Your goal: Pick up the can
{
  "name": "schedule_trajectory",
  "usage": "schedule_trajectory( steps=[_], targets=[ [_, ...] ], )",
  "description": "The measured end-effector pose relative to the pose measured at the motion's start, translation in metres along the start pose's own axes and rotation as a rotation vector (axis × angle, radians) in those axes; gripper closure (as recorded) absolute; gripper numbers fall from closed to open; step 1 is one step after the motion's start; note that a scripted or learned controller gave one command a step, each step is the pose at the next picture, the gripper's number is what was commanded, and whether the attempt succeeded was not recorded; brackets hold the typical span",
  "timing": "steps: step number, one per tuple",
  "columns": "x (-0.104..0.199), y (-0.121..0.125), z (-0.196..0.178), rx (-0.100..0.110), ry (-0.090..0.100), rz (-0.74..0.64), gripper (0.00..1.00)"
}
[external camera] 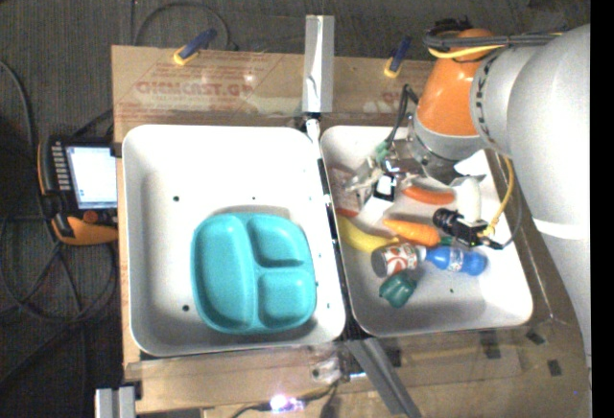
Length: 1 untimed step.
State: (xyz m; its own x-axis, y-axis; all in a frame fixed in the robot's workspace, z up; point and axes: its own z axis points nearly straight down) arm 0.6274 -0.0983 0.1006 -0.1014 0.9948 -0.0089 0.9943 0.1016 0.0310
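We cannot tell how the jaws stand: the gripper (384, 172) sits low in the upper left part of the right bin (499, 311), a tangle of dark and metallic parts under the orange band, and its tips are lost in the clutter there. Nothing is visibly pinched between them.

Just below and right of the gripper we see an orange carrot-shaped toy (414, 231) lying slantwise, with a yellow banana-like piece (360, 236) curving along the bin's left side. The can (397, 259) lies on its side a little further down, near the middle of the right bin, red and white with its silver end turned toward the left; it is apart from the gripper. A blue bottle (458, 260) lies just right of the can, and a small dark green cup (398, 288) rests tipped just below it.

The grey arm (547, 119) comes in from the right, above the bin's far edge.

In the left bin (153, 167) we see a teal divided plate (254, 272) lying flat toward the near side.
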Motion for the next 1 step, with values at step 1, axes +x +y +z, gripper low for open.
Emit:
schedule_trajectory(
  steps=[1],
  targets=[
    [-0.0943, 0.0316, -0.0405, 0.032, 0.003, 0.092, 0.0]
  ],
)
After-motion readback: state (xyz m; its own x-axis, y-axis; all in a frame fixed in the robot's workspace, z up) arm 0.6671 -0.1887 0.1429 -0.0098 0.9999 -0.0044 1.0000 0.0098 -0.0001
